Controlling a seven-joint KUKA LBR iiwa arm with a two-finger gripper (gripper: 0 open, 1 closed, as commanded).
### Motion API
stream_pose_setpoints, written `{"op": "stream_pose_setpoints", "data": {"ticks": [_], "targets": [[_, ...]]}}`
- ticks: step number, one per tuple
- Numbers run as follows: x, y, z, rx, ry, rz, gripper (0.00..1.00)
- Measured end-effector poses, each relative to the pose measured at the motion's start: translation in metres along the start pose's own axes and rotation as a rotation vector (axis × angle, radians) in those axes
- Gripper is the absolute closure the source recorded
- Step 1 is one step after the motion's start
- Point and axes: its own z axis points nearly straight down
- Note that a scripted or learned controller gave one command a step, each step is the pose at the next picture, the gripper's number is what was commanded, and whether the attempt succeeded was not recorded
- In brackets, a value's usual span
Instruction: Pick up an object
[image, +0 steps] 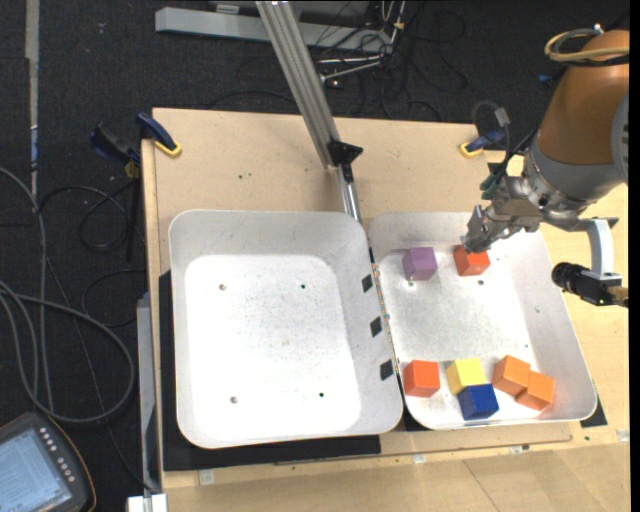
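Observation:
My gripper (476, 243) hangs over the far part of the right bin (560, 330), right above a small red-orange cube (472, 263) and seemingly touching its top. A purple cube (420, 263) sits just left of it. Near the front of the right bin lie an orange cube (422, 377), a yellow cube (465, 374), a blue cube (479, 401) and two orange blocks (524, 381).
The left bin (200, 300) lies beside the right one, their rims meeting in the middle. A slanted metal pole (310, 90) crosses the bench behind the bins. Clamps (160, 135) sit at the board's far corners.

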Motion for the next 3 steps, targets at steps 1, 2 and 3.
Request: {"op": "stream_pose_setpoints", "data": {"ticks": [1,2,3], "targets": [[0.058,-0.015,-0.002,0.001,0.000,0.000,1.00],[0.112,-0.029,0.018,0.002,0.000,0.000,1.00],[0.161,-0.042,0.033,0.003,0.000,0.000,1.00]]}}
